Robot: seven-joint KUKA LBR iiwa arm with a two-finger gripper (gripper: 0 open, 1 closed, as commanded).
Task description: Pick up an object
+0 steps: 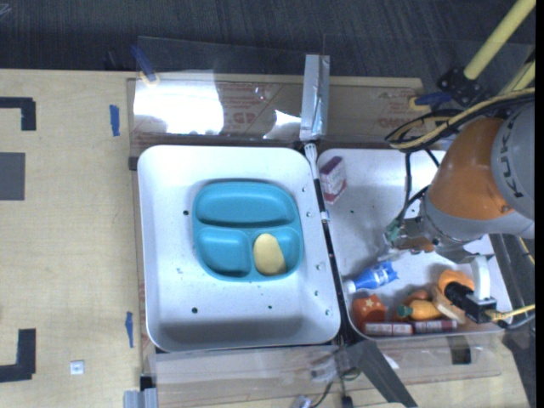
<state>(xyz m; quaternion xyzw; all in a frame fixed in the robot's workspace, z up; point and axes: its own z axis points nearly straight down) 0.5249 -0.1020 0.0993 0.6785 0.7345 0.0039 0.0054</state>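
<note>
Jaws first: we cannot tell whether they stand open or closed, because the grey wrist and orange band cover the gripper (406, 240) from above. It hangs over the middle of the right bin (365, 215), in the right half of the frame. As we judge it, the likeliest thing to pick is the blue-and-white bottle (374, 276), which lies on the bin floor just below and a little left of the gripper. Its long axis runs from lower left to upper right, so we would want the jaws set across that line, closing on its narrow sides. Room there is tight. A red round thing (366, 308) sits just below the bottle, with a red-and-white bar (399, 329) along the bin's lower wall and orange pieces (422, 301) heaped to the right. The white floor looks smooth, so a rounded bottle may roll or slide if nudged. A small red-and-white carton (331, 179) stands apart near the bin's upper left corner and is freer to approach but farther off. Well to the left, in the left bin (161, 228), a yellow egg-shaped thing (269, 253) rests in the lower right compartment of a blue divided tray (229, 206).
</note>
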